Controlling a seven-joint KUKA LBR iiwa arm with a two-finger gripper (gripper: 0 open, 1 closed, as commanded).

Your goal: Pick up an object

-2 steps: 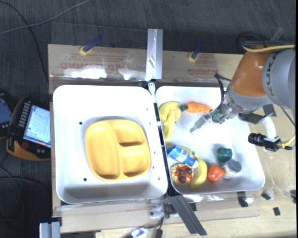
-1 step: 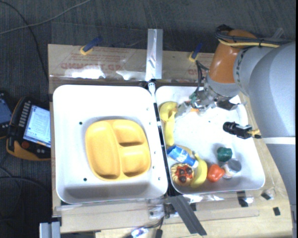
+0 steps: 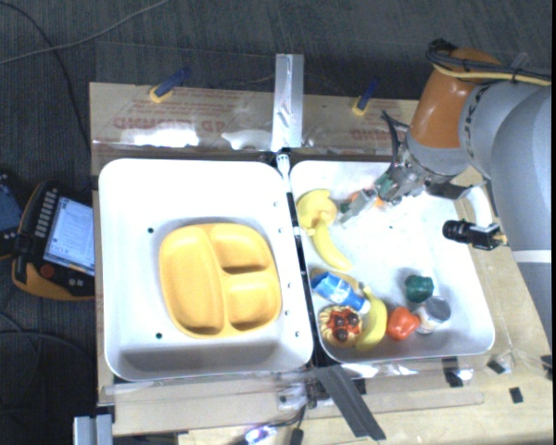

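Note:
The right bin (image 3: 463,258) holds several objects. A yellow banana (image 3: 320,225) lies along its left wall. A blue can (image 3: 339,290) rests nearer the front, beside a round red and yellow item (image 3: 341,324) and a second banana (image 3: 376,323). An orange-red pepper (image 3: 402,323), a green item (image 3: 419,287) and a small grey can (image 3: 436,314) sit at the front right. My gripper (image 3: 382,191) hangs low over the far part of this bin, just right of the first banana's top end. I see nothing held in it.
The left bin (image 3: 130,202) holds a yellow divided plate (image 3: 221,277). A metal post (image 3: 288,100) stands behind the wall between the bins. The grey arm with its orange band (image 3: 445,100) covers the bench's far right corner. A black part (image 3: 471,233) juts over the right bin's right rim.

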